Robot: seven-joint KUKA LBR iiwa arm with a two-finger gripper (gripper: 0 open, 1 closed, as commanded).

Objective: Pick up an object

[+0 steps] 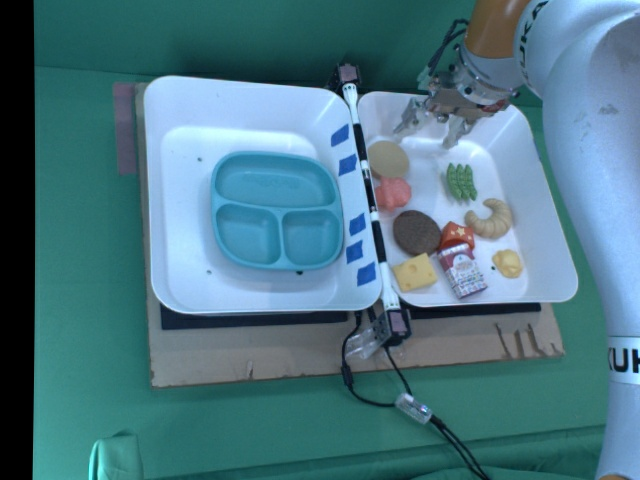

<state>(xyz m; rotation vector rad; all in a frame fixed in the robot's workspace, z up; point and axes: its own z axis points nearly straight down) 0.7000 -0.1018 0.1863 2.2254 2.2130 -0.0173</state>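
The right bin [530, 158] holds several toy foods: a tan round piece [388, 158], a pink piece [393, 193], a brown patty [416, 232], a yellow cheese wedge [415, 272], green pea pods [460, 181], a croissant [490, 218], a red-and-white can [463, 271] and a small yellow piece [507, 263]. My gripper [430, 126] hangs over the bin's far part, above bare white floor between the tan piece and the pea pods. It is open, with its fingers spread and nothing between them.
The left bin [180, 118] carries a teal divided plate [275, 211]. A black-and-white bar with blue tape tabs [362, 188] runs between the bins. Cables [400, 388] trail off the bench's front edge. My arm [590, 118] covers the right side.
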